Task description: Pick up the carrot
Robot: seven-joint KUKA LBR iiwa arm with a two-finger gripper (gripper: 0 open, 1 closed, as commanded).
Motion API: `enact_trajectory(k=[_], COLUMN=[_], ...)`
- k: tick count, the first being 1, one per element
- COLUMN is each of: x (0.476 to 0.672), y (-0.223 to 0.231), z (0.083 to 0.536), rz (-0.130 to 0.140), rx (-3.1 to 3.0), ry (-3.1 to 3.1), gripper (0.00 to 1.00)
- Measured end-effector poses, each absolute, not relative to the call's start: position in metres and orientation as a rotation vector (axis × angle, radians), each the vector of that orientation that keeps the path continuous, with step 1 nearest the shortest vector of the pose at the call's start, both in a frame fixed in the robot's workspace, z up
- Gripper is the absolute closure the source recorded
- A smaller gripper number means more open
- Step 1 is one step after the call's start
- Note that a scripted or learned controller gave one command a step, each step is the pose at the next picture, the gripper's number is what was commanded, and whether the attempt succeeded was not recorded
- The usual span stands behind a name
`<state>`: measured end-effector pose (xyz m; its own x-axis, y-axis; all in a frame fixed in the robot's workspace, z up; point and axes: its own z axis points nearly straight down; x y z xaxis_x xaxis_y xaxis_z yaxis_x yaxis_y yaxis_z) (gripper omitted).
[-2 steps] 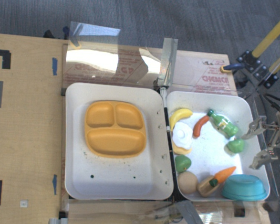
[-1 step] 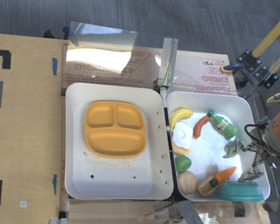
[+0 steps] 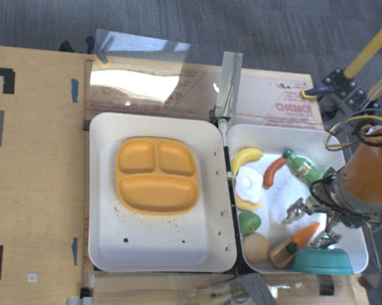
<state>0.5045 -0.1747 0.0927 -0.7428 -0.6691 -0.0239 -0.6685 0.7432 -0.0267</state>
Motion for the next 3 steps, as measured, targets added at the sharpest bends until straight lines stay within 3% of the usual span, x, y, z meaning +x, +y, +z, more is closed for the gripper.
enact_trajectory(k=[2,3], x=[0.491,0.493], y=[-0.149,-0.145], z=[0.092,0.103], rz=[-0.034,-0.032], rx=[-1.838,-1.835], ry=[2.513,2.508], gripper=[0.00,1.00])
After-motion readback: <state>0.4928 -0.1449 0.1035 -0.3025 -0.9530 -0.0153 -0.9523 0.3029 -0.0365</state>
